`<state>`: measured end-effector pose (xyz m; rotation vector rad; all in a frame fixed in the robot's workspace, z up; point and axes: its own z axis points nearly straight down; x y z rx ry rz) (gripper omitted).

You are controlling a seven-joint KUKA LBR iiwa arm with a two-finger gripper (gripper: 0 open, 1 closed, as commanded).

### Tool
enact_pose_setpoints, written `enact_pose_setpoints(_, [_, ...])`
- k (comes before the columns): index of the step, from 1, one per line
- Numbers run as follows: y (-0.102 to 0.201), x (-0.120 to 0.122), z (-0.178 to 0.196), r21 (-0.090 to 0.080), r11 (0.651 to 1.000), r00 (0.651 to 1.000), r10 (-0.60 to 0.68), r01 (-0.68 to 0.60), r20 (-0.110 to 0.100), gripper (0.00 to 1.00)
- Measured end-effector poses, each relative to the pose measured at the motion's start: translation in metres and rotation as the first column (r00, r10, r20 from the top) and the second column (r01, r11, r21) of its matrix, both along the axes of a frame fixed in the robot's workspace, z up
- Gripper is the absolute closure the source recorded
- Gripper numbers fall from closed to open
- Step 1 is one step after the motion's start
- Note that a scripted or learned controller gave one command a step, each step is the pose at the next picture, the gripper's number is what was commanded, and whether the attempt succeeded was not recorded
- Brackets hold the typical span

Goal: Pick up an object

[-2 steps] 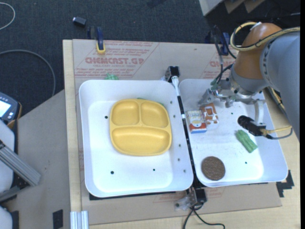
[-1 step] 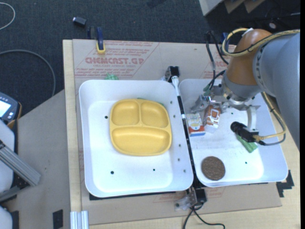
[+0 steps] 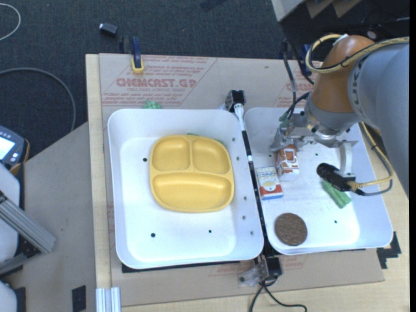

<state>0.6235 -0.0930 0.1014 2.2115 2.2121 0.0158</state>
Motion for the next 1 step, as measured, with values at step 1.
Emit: enact_pose_setpoints(1, [0.0598,-0.0709,0.0888,0.006,1.0,1.0,0.005,-0.005,-0.014,1.0])
